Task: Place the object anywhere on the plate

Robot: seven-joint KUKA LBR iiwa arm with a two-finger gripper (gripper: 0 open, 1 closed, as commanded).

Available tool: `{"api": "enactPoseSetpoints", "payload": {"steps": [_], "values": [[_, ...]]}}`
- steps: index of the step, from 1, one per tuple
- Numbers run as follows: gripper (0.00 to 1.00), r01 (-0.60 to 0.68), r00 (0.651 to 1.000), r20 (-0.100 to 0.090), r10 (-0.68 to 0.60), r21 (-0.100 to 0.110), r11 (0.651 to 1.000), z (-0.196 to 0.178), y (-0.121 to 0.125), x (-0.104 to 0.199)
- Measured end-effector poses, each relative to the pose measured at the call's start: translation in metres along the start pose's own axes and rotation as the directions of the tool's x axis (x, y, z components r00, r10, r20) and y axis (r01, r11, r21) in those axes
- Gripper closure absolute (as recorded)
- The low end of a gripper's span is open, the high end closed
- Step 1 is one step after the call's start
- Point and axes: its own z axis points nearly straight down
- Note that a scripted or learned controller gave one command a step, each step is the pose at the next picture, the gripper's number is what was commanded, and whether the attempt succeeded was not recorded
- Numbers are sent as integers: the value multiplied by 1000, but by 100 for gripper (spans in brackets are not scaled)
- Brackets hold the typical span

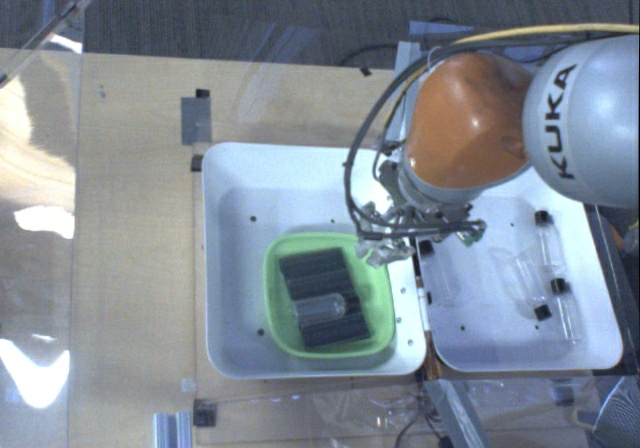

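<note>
Green, square and glossy, one plate (280, 321) sits in the left of two white bins (225, 266), carrying dark ridged blocks and one clear cylindrical object (320, 309). That object lies left of and below the gripper (392, 246), whose state I cannot tell.

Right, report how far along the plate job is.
Looks done: a clear tube-like object lies on the dark blocks in the green plate in the left bin. In hand: nothing visible; the gripper sits at the plate's right rim. Left: apparently just retreating.
</note>
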Motion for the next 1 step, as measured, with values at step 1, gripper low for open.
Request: {"api": "enactPoseSetpoints", "payload": {"steps": [1], "values": [[100, 52, 999, 1, -52, 2, 999, -45, -46, 25]]}}
